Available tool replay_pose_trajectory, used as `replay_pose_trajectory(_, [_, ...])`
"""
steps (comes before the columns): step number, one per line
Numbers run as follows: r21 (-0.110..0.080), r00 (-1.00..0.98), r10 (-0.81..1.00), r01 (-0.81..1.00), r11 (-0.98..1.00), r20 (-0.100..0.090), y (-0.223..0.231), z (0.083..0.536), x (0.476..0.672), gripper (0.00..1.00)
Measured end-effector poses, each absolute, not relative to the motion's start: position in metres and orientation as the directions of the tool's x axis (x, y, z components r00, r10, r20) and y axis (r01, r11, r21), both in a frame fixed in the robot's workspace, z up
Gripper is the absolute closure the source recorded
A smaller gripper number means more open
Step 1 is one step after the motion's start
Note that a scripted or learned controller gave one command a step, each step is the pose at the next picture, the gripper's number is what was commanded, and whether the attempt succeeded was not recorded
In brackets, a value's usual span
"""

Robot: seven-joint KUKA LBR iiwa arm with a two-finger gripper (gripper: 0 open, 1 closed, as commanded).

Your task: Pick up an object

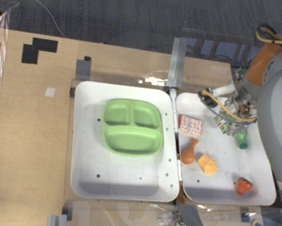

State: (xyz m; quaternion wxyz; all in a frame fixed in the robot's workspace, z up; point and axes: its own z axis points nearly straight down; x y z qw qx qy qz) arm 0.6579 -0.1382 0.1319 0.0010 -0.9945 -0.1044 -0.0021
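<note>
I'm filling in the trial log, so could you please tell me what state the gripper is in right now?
Gripper: cannot be told; it hangs over the right bin beside a green object.

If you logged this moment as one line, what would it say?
arm: over right bin | end effector: low, beside green item | left bin: green tray | task: no pickup visible
</note>
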Motion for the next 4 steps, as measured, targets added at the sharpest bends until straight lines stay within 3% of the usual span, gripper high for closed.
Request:
replay_pose_trajectory(1, [-0.002, 0.979, 0.205, 0.205, -0.979, 0.004, -0.102, 0.147, 0.662, 1.0])
replay_pose_trajectory(3, [-0.003, 0.979, 0.205, 0.205, -0.979, 0.004, -0.086, 0.128, 0.66, 1.0])
replay_pose_trajectory(4, [-0.003, 0.977, 0.213, 0.213, -0.977, 0.004, -0.02, 0.186, 0.664, 1.0])
